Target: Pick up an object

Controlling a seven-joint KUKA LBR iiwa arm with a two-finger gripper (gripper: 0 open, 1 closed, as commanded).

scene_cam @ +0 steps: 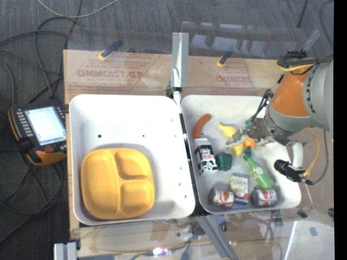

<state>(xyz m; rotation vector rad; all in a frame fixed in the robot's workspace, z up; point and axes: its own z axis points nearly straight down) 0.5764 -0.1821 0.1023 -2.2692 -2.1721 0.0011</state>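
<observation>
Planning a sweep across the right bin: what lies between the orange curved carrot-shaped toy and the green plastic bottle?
In the camera view, a yellow toy piece and the gripper lie between the orange curved toy and the green plastic bottle.

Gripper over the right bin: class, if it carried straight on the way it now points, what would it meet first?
Most likely the yellow toy. The gripper reaches in from the right, pointing left and downward, and that toy lies just beyond its tip. A small orange piece sits right at the tip too; depth is hard to judge.
</observation>
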